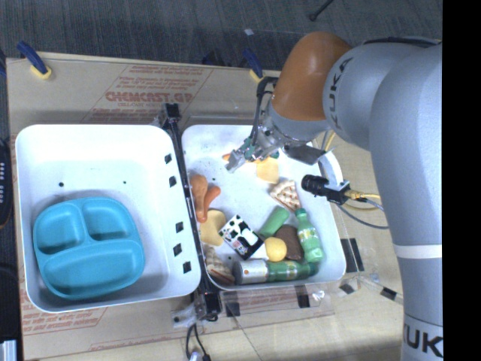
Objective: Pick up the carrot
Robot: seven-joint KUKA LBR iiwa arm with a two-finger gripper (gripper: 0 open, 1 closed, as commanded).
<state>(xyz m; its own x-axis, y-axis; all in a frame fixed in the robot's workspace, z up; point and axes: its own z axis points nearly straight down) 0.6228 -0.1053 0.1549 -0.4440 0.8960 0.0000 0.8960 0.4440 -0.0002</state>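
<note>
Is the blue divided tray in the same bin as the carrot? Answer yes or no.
No: the blue tray lies in the left bin, the carrot in the right bin.

The arm (391, 149) was a thick, smooth, rounded body in light grey, filling the right side of the frame. A glossy orange band (312, 74) domed over its wrist in the upper middle. Dark lettering ran along the grey shell beside the orange, and part of a large black "KU" showed at the lower right corner. A thin seam crossed the lower link at the right edge. Below the orange sat a small metal gripper (242, 156) with grey hardware, and thin dark cables ran beside it.
</note>
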